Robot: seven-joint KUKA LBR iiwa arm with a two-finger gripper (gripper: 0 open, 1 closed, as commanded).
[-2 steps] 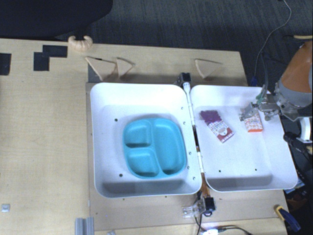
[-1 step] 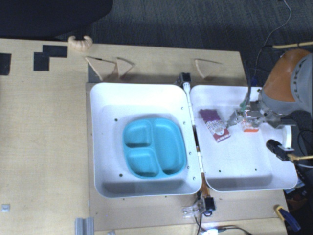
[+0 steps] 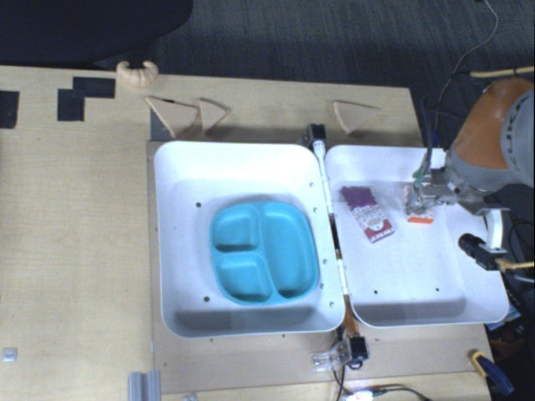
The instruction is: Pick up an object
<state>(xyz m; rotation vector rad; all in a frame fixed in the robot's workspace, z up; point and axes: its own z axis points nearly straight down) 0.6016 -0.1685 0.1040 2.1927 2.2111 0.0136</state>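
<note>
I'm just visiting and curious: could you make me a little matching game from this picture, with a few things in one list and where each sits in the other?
Things:
1. blue divided plate
2. small purple packet
3. gripper
4. orange band

Places:
A. on the arm, at the picture's right
B. flat in the right bin, near its left wall
C. in the middle of the left bin
D. low over the right bin, right of the packet

Pairs: 1-C, 2-B, 3-D, 4-A
</note>
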